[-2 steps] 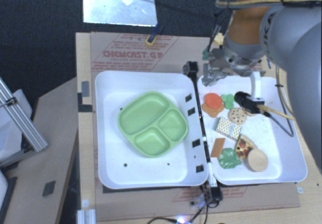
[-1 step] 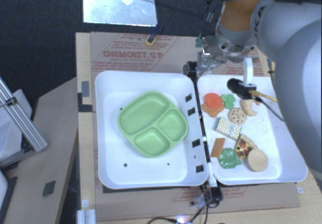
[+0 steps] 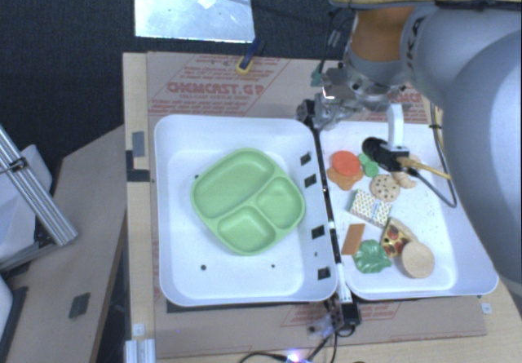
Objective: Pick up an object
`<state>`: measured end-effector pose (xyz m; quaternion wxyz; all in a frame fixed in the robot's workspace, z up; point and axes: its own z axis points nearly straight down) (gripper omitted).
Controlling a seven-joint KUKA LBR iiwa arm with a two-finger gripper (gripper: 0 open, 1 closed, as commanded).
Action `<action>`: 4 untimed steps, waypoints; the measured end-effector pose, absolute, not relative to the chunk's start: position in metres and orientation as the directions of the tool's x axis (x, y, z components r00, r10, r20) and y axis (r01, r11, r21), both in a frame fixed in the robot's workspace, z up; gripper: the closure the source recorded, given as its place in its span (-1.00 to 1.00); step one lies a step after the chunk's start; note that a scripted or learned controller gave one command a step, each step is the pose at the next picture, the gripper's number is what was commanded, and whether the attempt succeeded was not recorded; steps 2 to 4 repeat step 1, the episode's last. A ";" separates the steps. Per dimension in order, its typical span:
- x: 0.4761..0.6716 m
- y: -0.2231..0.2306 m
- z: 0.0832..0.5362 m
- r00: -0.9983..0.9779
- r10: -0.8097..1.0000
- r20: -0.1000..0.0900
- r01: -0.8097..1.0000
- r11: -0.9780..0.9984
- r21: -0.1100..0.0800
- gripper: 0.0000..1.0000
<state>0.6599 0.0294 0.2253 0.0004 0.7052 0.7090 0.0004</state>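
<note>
Claw (image 3: 328,111) hangs over the far rim where the two bins meet; apart or together cannot be told. Cookie (image 3: 383,187) and pizza slice (image 3: 396,237) lie in right bin (image 3: 461,251). Green plate (image 3: 245,200) occupies left bin (image 3: 175,259).

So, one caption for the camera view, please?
Gripper at the far inner corner of the right bin, which holds toy food; a green divided plate lies in the left bin.

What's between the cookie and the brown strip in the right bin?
The checkered cracker lies between them, seen in the camera view.
</note>
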 end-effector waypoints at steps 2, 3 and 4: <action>0.662 0.023 0.234 -0.002 1.000 -0.001 1.000 0.002 0.002 1.00; 0.662 0.023 0.234 -0.002 1.000 -0.001 1.000 0.002 0.002 1.00; 0.662 0.023 0.234 -0.002 1.000 -0.001 1.000 0.002 0.002 1.00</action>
